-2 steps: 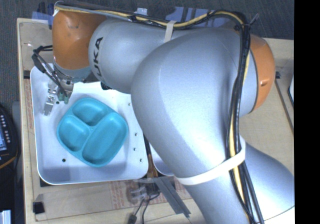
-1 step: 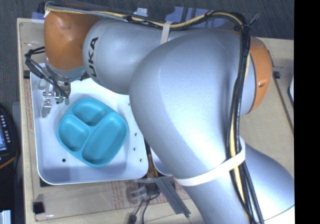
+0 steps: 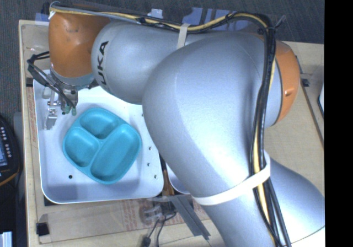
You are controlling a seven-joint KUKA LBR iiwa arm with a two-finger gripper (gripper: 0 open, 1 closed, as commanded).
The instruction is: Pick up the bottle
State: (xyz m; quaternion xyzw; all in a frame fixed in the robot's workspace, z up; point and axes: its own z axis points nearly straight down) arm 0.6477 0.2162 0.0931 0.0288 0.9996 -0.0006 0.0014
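Your arm (image 3: 220, 113) fills most of the camera view, reaching in from the right and stretching across to the upper left, where the orange band (image 3: 69, 42) sits above the wrist. Below that band the gripper (image 3: 59, 105) hangs over the far left edge of the left bin (image 3: 94, 191), close to the bin's left wall. You can make out metal parts and a bit of green at the tip, but whether the gripper is open or closed cannot be told from this angle, and nothing can be seen held there.

Inside the left bin you see a blue divided plate (image 3: 102, 144) with three compartments, lying flat on the white floor just right of and below the gripper, apart from it. A few small dark specks dot the bin floor near the plate.

As for the bottle, you cannot locate it; the arm's bulk covers the right bin and the upper part of the left one
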